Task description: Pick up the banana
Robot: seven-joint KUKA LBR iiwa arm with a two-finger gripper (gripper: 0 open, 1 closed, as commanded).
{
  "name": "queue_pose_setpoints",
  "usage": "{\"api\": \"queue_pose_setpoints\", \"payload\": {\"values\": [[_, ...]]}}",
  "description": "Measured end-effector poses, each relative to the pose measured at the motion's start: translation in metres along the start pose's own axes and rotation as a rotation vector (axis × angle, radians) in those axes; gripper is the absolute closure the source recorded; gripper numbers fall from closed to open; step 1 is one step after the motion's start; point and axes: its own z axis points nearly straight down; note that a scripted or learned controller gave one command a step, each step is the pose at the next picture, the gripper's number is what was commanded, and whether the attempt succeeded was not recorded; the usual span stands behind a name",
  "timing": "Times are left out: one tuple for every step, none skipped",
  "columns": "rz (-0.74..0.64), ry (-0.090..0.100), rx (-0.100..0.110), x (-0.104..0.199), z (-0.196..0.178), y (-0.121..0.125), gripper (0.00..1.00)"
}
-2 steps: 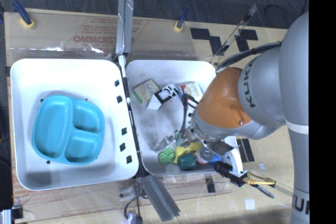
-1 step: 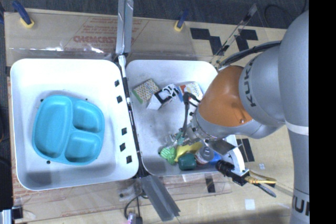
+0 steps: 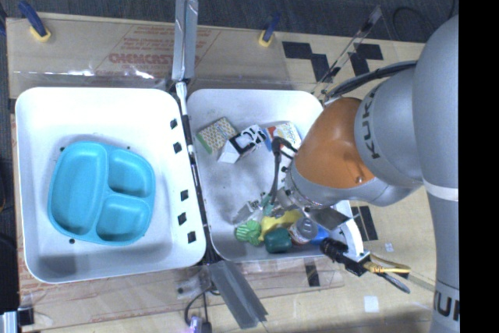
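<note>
Arm: the grey KUKA arm (image 3: 437, 129) rises closest to the camera, coming in from the right with its orange band (image 3: 335, 152) hanging over the right bin.

Gripper: the gripper (image 3: 290, 216) sits low at the near right corner of the right bin (image 3: 234, 101), down among the clutter. The wrist covers it from here, so I cannot tell what state it is in.

Banana: I take the yellow piece (image 3: 277, 224) right under the wrist to be the banana. It lies on the bin floor near the front wall, touching or just beside the other small things there.

Neighbours: a light green lump (image 3: 249, 231) lies to its left and a dark green object (image 3: 278, 242) just in front of it, all crowded together. Further back lie a green-checked block (image 3: 215, 134) and a black-and-white packet (image 3: 248, 141).

Left bin: the left bin (image 3: 31, 168) holds a blue divided tray (image 3: 100, 191), well apart from the action.

Progress: by my reckoning the reach is made, with the tool down at the banana. The lift is not done; the yellow piece looks to be resting in the pile.

Left to do: a firm hold on the banana alone, then raising it clear of the bin. The crowding could spoil that.
</note>
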Motion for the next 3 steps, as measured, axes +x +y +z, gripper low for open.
{"api": "queue_pose_setpoints", "payload": {"values": [[-0.266, -0.001, -0.007, -0.016, 0.004, -0.003, 0.0], [-0.267, 0.002, -0.004, -0.017, -0.002, -0.004, 1.0], [-0.124, -0.003, -0.005, 0.038, -0.094, 0.021, 1.0]]}}
